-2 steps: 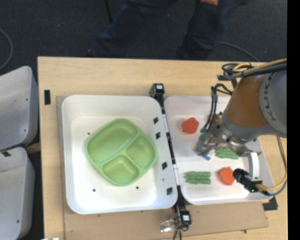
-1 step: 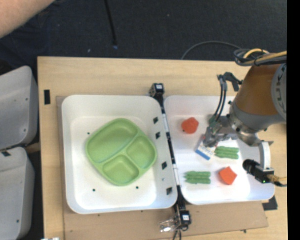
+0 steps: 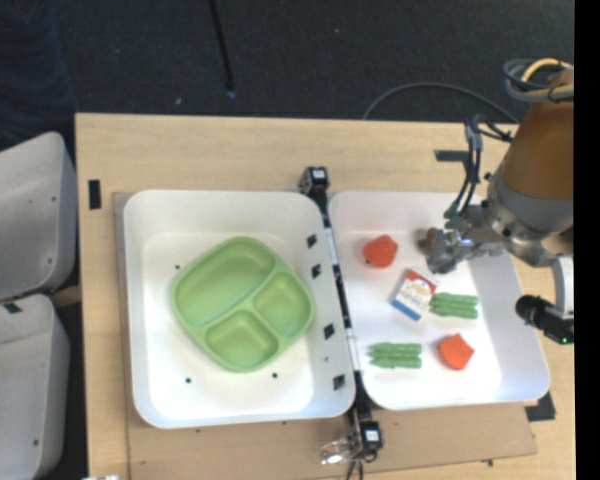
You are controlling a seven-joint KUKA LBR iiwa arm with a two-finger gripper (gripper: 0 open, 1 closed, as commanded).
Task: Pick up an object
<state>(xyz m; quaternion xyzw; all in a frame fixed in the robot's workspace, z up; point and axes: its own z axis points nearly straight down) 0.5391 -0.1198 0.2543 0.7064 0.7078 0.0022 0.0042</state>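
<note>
We judge the pick to be at its start: nothing is lifted, and every object lies on the floor of the right bin. The gripper hangs low over the upper middle of that bin, between the round red piece to its left and the small printed box just below it; we cannot tell whether it touches the bin floor. We also cannot tell how its fingers stand, since the dark metal head hides them, and we see no object between them. What is left, as we read it, is the whole grasp and the lift. Counting the right bin, we find five things: two red pieces, the round one and a blockier one near the lower right; two green bean bundles, one beside the box and one lower down; and the one box. The left bin bears a single green divided plate with three compartments.
</note>
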